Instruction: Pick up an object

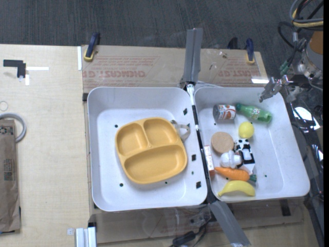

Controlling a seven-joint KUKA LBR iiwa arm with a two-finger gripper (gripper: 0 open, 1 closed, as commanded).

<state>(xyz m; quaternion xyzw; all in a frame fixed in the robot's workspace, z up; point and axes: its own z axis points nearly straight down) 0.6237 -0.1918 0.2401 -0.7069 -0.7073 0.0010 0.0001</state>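
The right bin [277, 153] holds several small items: a red and white can [224, 112], a green bottle [254, 112] lying on its side, a lemon [246, 130], a tan round disc [222, 142], a black and white toy [240, 154], a carrot [232, 173] and a banana [237, 189]. My gripper [271, 89] hangs over the bin's far right corner, above and to the right of the green bottle, touching none of the items. It is small and dark against the rim.
A yellow divided plate [150, 150] lies in the left bin [103, 138]. A grey divider [193, 55] runs between the bins. Blue clamps [92, 45] hold the cardboard at the back. Cables [308, 14] loop at the top right beside the arm.
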